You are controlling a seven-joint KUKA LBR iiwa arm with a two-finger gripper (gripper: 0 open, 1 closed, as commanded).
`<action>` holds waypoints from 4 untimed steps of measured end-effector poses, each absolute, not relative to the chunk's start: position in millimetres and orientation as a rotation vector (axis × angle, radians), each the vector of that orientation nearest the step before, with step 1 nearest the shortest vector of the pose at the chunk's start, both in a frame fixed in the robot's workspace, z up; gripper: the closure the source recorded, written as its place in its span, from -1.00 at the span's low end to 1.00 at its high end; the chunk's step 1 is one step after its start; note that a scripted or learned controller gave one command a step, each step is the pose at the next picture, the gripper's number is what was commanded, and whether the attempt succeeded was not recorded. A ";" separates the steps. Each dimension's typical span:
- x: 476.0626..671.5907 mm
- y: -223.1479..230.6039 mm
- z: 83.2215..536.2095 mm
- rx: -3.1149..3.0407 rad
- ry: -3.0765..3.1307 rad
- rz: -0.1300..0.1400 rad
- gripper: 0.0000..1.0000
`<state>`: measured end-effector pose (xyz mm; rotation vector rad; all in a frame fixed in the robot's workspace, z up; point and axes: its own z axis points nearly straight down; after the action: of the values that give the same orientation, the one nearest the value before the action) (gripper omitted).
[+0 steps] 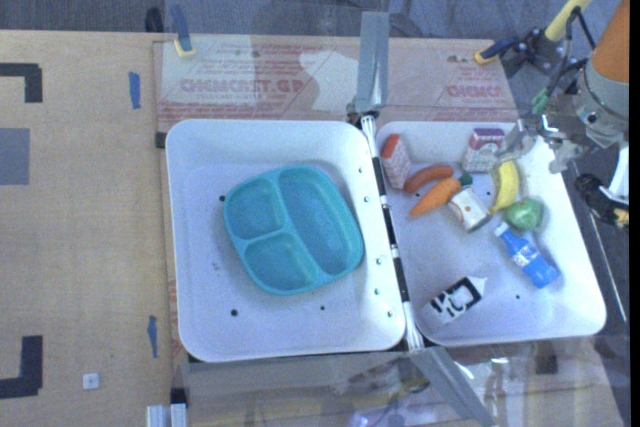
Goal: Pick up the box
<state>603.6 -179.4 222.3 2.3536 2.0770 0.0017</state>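
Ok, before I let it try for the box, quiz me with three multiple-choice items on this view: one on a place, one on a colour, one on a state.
1. Which bin holds the divided plate?
A. left bin
B. right bin
C. neither

2. What colour is the bottle in the right bin?
A. red
B. blue
C. black

3. Where is the hand?
A. over the far right corner of the right bin
B. down on the plate
C. over the bench left of both bins

Answers:
1. A, the teal plate lies in the left bin.
2. B, it is blue with a white cap.
3. A, it hangs near the small box and banana.
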 end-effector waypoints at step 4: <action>669.7 -206.0 97.1 2.357 2.083 -0.003 -1.00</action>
<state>669.7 -206.0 97.1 2.3565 2.0827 -0.0032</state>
